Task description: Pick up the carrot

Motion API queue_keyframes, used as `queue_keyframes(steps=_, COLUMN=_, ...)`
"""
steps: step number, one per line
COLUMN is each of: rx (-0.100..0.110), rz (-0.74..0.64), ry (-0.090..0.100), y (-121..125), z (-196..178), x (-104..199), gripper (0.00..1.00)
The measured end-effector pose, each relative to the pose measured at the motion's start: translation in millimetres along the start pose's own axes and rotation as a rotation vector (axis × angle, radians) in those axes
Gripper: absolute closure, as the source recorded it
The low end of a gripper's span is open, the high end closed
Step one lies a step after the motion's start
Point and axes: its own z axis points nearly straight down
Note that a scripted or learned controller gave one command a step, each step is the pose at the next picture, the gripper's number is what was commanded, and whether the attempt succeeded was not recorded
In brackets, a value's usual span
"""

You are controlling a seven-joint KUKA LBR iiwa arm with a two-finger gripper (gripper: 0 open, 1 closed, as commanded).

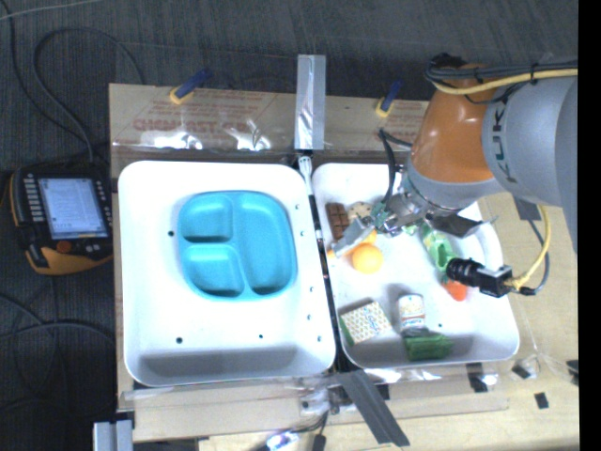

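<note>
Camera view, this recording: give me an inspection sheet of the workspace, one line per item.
Surface: two white bins side by side, left bin and right bin, on a bench.
Job's things: carrot in the right bin, partly under the gripper, beside an orange ball.
Clutter: blue tray in the left bin; small box, can, green block, green bottle in the right.
Grippers: gripper low over the right bin's rear; grasp cannot be judged.
Cables: yellow cable along the arm; black cords on the floor at left.
Surroundings: handheld controller on dark carpet.
</note>
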Motion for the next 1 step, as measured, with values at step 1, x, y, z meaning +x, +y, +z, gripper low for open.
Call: queue_keyframes(steps=1, rx=0.000, rz=-0.001, ry=0.000, y=5.3, z=0.1, x=11.0, gripper=0.00)
